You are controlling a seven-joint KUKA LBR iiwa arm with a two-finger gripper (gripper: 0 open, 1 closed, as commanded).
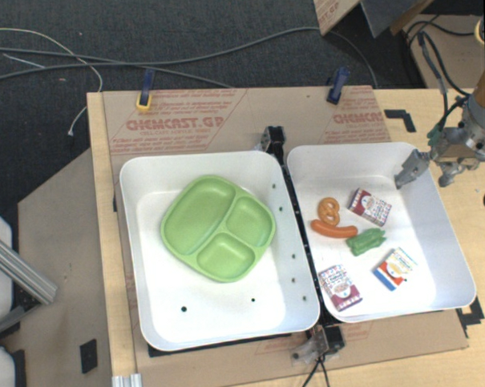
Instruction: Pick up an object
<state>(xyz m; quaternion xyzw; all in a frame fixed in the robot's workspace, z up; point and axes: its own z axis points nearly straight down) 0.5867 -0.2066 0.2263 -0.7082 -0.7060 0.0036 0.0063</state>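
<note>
jaws [428,170]: spread, holding nothing | cartons [369,206]: 3 | green plate [218,227]: 1

My bench [116,234] under me, cardboard-topped, carries two white bins touching side by side: left bin [151,313], right bin [450,260] (clamps [146,98] pinning the far edge)

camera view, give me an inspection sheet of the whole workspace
surface: cardboard-covered bench bearing two shallow white bins, left bin and right bin.
job's things: in the right bin, orange pretzel toy, orange sausage toy, green pepper toy, three small printed cartons.
clutter: green three-compartment plastic plate in the left bin.
grippers: gripper over the right bin's far right corner, holding nothing.
cables: grey cables on the dark floor.
surroundings: cardboard box.
</note>
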